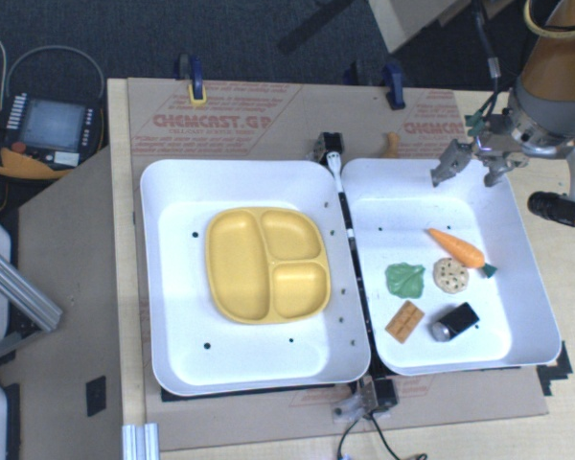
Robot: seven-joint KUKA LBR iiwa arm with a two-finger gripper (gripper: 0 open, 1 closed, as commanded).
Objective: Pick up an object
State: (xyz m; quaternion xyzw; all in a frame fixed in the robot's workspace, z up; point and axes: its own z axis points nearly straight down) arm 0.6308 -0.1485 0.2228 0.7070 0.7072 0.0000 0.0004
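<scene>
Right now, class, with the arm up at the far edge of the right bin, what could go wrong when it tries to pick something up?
1. The cookie sits close against the carrot and the green leaf, so the pincer could nudge a neighbour.
2. The cracker and leaf look flat, so the pincer may slip over them.
3. The black object lies near the bin's near wall, leaving little room.

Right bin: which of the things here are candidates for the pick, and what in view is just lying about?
Candidates, all in the right bin:
- carrot
- green leaf piece
- cookie
- brown cracker
- black and silver block
The tool sits above the bin's far edge, open, holding nothing.

Lying about:
- yellow divided plate in the left bin
- handheld screen unit beside the bench
</scene>
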